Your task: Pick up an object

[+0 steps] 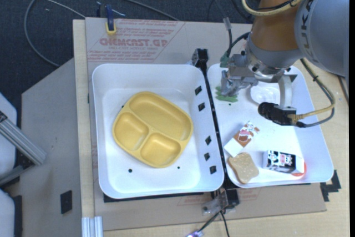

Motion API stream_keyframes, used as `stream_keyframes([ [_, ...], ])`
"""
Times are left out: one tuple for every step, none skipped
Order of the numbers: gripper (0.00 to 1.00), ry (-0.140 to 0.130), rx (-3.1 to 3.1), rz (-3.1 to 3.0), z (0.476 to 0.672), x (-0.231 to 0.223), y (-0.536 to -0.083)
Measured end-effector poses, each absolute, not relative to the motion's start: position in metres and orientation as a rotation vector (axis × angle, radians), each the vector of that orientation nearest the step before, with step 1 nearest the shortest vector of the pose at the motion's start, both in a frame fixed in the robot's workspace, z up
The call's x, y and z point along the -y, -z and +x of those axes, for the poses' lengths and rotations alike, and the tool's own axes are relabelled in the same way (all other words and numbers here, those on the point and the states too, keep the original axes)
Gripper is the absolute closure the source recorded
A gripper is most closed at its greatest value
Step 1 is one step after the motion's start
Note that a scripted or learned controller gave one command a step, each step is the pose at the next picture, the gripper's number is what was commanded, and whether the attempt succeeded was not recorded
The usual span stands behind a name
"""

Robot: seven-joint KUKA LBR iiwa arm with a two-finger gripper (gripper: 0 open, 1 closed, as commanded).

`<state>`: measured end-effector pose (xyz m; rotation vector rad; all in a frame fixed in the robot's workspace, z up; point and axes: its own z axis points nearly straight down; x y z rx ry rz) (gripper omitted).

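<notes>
1. Green object [226,97] at the upper left of the right bin [316,144] is your likeliest target: it lies flat on the bin floor, just beside the divider between the two bins, directly under the tool [232,87].
2. Your tool hangs low over that green piece, at or near contact. Whether it is open, closed or gripping, you cannot tell; the wrist hides the view.
3. To do this step well, I judge you should centre over the green piece, press fully to the floor since the piece is thin, close, then lift straight up and check that it comes with you.
4. Mind the bin wall on the divider side: it sits close and could catch the tool or block it.
5. Other candidates lie well apart, lower in the same bin: a small red and white packet [246,134], a slice of toast [243,167], and a black and white carton [283,161].
6. Left bin [105,136] carries a yellow divided tray [152,128], away from your work.
</notes>
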<state>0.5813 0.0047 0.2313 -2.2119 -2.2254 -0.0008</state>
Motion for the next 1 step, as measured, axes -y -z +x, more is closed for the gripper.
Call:
stream_keyframes([
  [1.00, -0.002, 2.224, -2.212, 0.5681, -0.0555, -0.2203],
])
